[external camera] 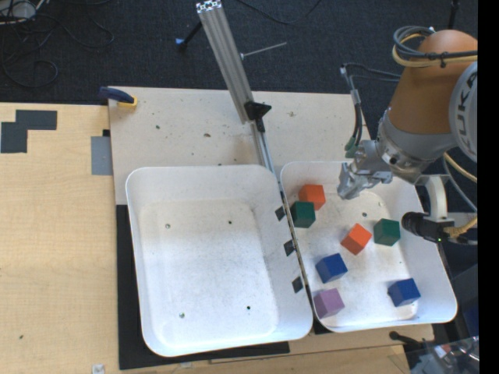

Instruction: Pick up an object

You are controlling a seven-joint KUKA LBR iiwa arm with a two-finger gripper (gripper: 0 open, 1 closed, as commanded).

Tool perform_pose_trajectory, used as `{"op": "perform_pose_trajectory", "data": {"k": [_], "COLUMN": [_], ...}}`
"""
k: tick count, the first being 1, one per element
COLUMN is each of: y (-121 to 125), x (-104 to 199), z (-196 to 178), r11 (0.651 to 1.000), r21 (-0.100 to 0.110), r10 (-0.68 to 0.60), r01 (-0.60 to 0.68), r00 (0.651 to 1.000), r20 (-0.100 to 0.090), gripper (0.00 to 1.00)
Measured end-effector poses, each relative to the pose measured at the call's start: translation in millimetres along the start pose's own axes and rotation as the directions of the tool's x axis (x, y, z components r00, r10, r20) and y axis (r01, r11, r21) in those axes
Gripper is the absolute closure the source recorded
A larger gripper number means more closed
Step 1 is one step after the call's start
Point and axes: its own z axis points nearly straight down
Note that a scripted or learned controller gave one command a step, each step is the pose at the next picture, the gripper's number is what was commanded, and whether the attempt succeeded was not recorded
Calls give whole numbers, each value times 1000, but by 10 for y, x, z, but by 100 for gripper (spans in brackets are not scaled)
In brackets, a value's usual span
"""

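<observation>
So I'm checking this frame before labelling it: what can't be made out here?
- Gripper, camera view: blurred and seen from above, so open or shut is unclear.
- Far corner of the right bin, camera view: hidden behind the arm.
- Arm, camera view: cut off by the right edge.

Arm (427, 104) in from the right, wrist angled down, gripper (352, 185) low by the bin's far edge.

Colours on the bench

Two bins (148, 209) were white, the left one flecked with dark specks. The right bin (437, 306) held two orange cubes (313, 195) (357, 238), two green (303, 214) (387, 231), two blue (331, 267) (404, 291) and one purple (328, 302). The arm (433, 92) was grey with an orange band.
</observation>
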Motion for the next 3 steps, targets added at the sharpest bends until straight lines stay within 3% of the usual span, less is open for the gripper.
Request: {"op": "perform_pose_trajectory", "data": {"k": [2,3], "y": [-96,-190], "x": [990,1607], "z": [321,260], "r11": [1000,1000], "r21": [1,-2], "r10": [-1,-3], "r01": [1,3], "r00": [1000,1000], "r20": [0,0], "gripper": [100,100]}}
